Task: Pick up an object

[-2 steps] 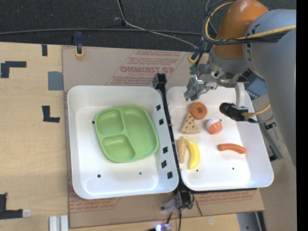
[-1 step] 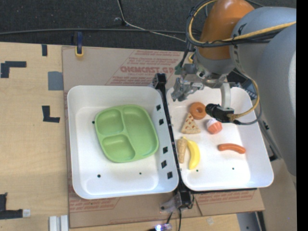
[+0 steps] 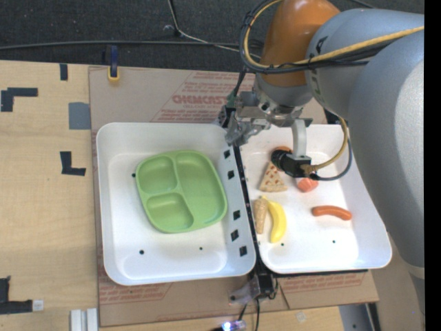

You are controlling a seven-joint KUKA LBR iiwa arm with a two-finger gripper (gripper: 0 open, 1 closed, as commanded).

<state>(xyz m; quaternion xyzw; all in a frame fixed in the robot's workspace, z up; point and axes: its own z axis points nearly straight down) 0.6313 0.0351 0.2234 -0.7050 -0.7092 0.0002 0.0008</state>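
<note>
Standing by the rig right now: the grey arm with the orange band comes in from the right, and the hand [image 3: 238, 124] hangs over the far end of the seam where the two bins meet. I honestly can't tell if it's open or closed, because the wrist hardware blocks my view. The double rim between the bins is what sits right under it.

Nearly all the grabbable stuff is in the shallow white right bin [image 3: 310, 250]. A tan triangular pizza-slice toy [image 3: 272, 178] is the closest thing to the hand, near the shared wall. A small orange-red chunk [image 3: 307, 183] lies just beside it on the right.

Toward the front, a pale brown bread-stick piece [image 3: 260, 214] lies along the bin's left wall. A yellow toy banana [image 3: 277, 221] is right up against it, but whether they touch I can't say. A red-orange toy sausage [image 3: 332, 213] lies on its own, well apart from the banana.

The shallow white left bin [image 3: 114, 205] has a lime-green plastic plate with three compartments [image 3: 180, 190], flat and slightly turned, its right edge near the shared wall.

Both bins sit on a brown cardboard sheet [image 3: 193, 98] on the wooden tabletop [image 3: 41, 198].
</note>
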